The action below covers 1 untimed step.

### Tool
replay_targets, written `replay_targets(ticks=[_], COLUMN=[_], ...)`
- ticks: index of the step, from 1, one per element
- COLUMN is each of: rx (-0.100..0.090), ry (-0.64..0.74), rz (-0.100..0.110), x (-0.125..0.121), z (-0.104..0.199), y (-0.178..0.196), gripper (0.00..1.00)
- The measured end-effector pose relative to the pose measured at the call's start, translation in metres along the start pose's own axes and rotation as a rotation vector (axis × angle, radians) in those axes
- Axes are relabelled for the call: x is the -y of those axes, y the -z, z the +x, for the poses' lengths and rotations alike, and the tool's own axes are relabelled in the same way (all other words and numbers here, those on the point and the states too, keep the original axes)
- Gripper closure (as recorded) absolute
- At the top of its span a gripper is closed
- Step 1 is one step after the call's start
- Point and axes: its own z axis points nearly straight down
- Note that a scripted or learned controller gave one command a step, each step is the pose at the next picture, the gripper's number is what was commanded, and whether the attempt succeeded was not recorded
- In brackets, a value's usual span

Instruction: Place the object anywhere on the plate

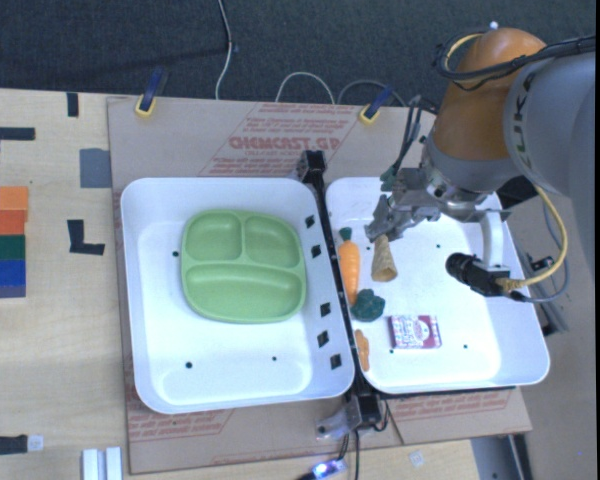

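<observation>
The gripper [388, 230] hangs in the right bin [500, 363] near its left wall, and its fingers appear to pinch the top of a tan cone-shaped toy [383, 261]. Likely light and stiff; grip its narrower end. The green plate [244, 268] lies in the left bin [160, 368].

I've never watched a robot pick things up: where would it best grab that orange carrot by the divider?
Probably across the carrot's thick middle, coming straight down from above. It lies flat and lengthwise along the right bin's left wall, so the fingers should close across its narrow width; the wall side looks tight.
</observation>
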Motion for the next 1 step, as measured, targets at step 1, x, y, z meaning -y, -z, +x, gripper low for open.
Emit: replay_targets(ticks=[1], rx=[0.001], ry=[0.001], rz=[-0.001], x=[-0.0052], z=[0.0558], y=[0.0037], gripper=[1.00])
